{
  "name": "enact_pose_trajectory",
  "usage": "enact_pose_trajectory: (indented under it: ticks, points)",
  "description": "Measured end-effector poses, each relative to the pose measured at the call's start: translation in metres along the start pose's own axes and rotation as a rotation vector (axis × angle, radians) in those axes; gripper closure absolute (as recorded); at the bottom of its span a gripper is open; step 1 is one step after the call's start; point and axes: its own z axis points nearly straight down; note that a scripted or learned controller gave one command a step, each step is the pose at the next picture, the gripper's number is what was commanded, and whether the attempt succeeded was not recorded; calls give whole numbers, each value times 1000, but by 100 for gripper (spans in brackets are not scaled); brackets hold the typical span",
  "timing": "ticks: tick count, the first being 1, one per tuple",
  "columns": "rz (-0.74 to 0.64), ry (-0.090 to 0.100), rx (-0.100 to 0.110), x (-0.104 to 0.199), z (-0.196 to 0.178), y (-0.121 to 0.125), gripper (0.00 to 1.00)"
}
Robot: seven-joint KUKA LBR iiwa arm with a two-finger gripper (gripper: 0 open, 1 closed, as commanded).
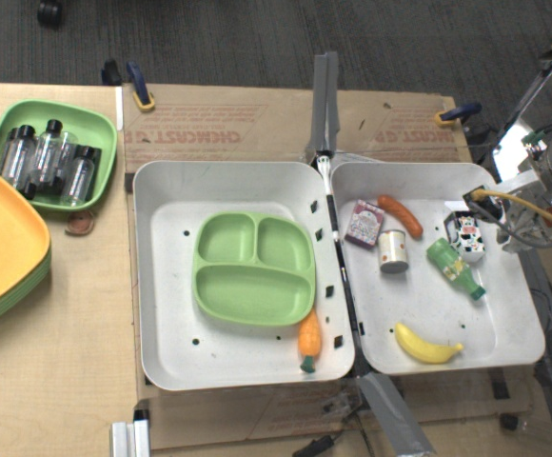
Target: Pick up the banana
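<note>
Gripper: at the right rim of the right bin, by the arm's entry; whether wide or narrow cannot be told. Green bottle: roughly between gripper and target. Banana: yellow, lying flat near the same bin's front wall, clear of neighbours, well apart from the gripper. Probably light, fairly firm, smooth-skinned, curved; best taken across its thick middle.

The arm reaches in at the right edge of the frame, at mid-height and mostly cut off. Its gripper seems to point down and left, its outline blurred.
</note>
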Motion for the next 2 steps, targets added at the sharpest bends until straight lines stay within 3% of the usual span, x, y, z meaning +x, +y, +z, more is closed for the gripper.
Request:
enact_pose_trajectory:
  ticks: [1, 2]
  points:
    - [-89, 1, -3, -34, -90, -7, 100]
    - [-11, 0, -1, -63, -30, -13, 100]
